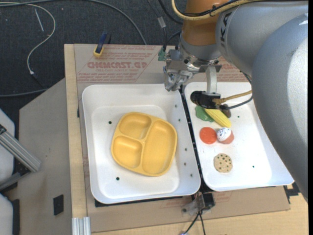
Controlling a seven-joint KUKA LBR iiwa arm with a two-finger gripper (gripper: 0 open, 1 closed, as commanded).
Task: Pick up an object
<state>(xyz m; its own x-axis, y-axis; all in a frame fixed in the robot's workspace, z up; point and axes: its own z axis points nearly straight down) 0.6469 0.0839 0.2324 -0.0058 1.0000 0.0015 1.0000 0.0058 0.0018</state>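
Two white bins [93,111] sit on the counter, a yellow divided plate [145,143] in the left one and corn [217,115], tomato [208,135] and cookie [223,163] in the right, so the gripper [176,81], its jaws' state untellable, should descend squarely over one.

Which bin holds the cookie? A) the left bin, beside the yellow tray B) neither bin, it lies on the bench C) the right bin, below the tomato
C: the cookie lies in the right bin, just below the tomato.
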